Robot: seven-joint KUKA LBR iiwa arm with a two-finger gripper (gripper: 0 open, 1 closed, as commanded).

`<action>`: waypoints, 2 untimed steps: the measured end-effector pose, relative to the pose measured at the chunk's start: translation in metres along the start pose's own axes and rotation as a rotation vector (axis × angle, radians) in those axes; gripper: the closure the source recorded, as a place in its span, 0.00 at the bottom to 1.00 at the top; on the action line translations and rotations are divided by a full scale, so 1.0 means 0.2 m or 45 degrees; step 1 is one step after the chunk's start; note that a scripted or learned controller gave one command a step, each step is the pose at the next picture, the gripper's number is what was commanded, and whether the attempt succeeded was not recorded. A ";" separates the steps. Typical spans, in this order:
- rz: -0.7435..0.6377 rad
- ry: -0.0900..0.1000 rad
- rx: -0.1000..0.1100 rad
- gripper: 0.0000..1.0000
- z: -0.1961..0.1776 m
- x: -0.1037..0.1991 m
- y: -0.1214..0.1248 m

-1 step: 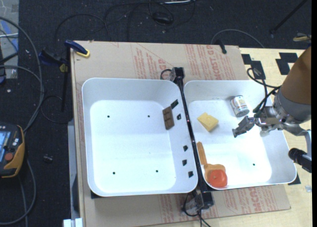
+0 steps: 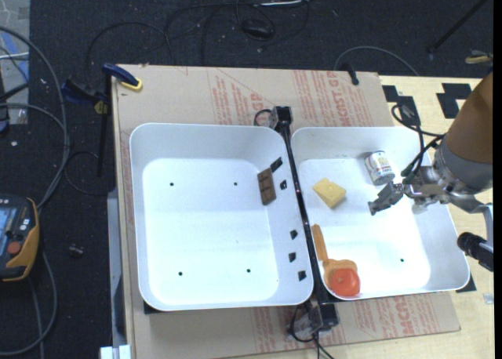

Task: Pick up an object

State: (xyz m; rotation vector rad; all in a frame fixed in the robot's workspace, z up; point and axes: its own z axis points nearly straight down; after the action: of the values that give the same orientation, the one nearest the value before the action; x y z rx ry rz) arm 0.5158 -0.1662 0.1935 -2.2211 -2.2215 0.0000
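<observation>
While the arm reaches in low from the right, its fingers hang spread above the right bin

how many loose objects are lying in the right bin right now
3: a small can near the far wall by the gripper, a yellow sponge-like block left of centre, and an orange-handled tool with a red head in the near-left corner. The arm may hide more.
</observation>
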 end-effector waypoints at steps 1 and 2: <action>-0.001 0.001 0.006 0.00 0.28 0.04 -0.01; 0.000 0.001 0.005 0.00 0.52 0.04 -0.01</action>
State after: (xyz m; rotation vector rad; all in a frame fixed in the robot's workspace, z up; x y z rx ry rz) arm 0.5132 -0.1587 0.0902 -2.2187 -2.2187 0.0037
